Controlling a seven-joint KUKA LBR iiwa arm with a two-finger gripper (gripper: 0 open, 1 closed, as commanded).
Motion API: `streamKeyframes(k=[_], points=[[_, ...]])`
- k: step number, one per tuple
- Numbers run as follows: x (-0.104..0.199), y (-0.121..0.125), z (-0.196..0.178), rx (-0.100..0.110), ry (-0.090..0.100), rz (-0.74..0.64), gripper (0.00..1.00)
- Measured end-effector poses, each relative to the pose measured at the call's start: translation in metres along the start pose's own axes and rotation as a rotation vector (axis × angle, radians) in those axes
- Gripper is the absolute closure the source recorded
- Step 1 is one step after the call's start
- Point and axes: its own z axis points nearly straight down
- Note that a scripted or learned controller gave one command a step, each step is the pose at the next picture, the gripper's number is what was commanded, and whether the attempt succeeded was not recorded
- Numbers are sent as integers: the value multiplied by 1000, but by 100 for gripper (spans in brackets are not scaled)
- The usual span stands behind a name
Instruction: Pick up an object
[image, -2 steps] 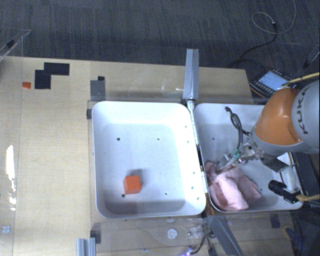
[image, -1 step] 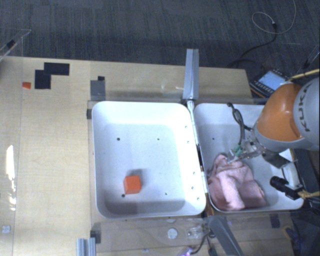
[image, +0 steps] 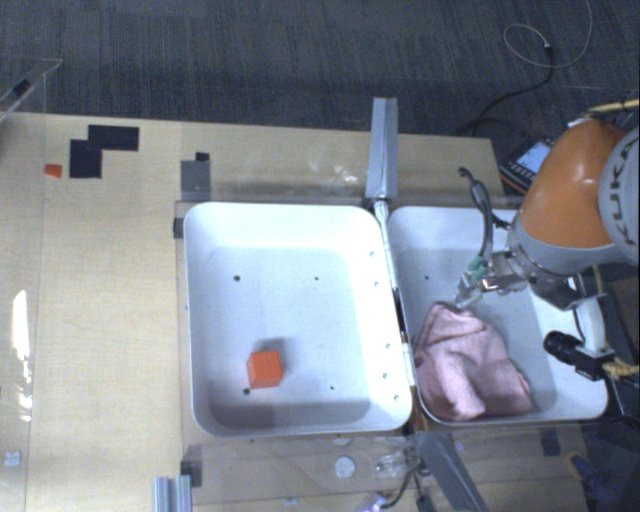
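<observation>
- A camera looked down at a slant on a pale wooden tabletop (image: 100, 330) that carried two shallow white bins side by side.
- The left bin (image: 290, 230) held a small orange block (image: 265, 369), which sat near the bin's lower left part, well apart from everything else.
- The right bin (image: 440, 250) held a crumpled pink cloth (image: 468, 370), bunched in the lower half of the bin and lying against the dividing wall between the two bins.
- The robot arm (image: 575, 195), grey with a large orange band, reached in from the right side and hung over the right bin.
- The gripper (image: 472, 288) pointed down and to the left, with its tip just at the upper edge of the pink cloth.
- The fingers were too small and blurred to judge, so it could not be told whether they were released or clenched, or whether they pinched any cloth.
- Black tape marks (image: 100, 148) and a tiny orange square (image: 53, 171) sat at the tabletop's upper left corner.
- Dark carpet (image: 250, 50) with a thin looping cable (image: 545, 45) lay beyond the tabletop's far edge.
</observation>
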Motion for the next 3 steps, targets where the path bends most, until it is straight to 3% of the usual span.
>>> streamKeyframes(k=[1,2,3], points=[[0,0,0,0,0,1,0],[-39,-33,92,0,0,-33,0],[-28,23,96,-8,-2,-17,0]])
